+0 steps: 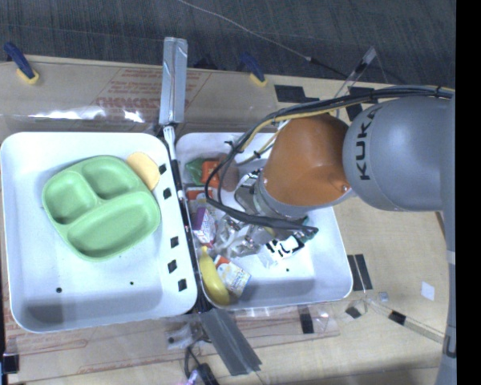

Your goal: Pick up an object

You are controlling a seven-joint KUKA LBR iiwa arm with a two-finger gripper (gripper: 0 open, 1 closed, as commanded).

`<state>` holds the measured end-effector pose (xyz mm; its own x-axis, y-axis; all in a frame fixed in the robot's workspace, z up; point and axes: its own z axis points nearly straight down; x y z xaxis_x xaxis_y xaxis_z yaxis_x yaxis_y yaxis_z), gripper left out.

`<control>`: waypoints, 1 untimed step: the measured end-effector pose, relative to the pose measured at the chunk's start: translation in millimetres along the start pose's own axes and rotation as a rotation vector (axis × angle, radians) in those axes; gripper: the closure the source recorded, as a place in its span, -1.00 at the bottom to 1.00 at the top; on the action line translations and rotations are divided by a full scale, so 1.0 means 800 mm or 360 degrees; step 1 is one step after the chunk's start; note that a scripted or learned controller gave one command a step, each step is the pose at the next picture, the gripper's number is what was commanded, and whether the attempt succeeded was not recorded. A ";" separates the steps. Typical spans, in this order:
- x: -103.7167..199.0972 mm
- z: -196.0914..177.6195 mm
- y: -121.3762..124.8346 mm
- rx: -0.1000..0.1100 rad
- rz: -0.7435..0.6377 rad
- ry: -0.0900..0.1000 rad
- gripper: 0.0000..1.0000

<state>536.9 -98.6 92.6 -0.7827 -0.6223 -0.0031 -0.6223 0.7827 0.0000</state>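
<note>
On the left we see the left bin (16, 215) holding a green divided plate (103, 205), with a yellow-orange piece (144, 168) touching the plate's upper right rim; nothing here looks disturbed. Moving right past the divider, the right bin (333, 267) carries a jumble of small objects (216, 231) crowded against its left wall, with a yellow banana-like piece (212, 283) at the near end. The arm (345, 163) hangs low over this pile, and the gripper (252, 231) sits down among the clutter. We judge the pick as under way but not done: we see no object lifted clear of the bin. Whether the jaws are spread or pinching anything we cannot tell, since the orange band and the cables cover them. The items under the wrist are hidden, and the pile is too tangled to name piece by piece.
</note>
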 end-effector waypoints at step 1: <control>0.013 0.000 -0.101 0.0004 -0.0151 0.0004 1.00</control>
<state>578.9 -168.3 92.6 -0.7203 -0.6937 -0.0003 -0.6936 0.7203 -0.0026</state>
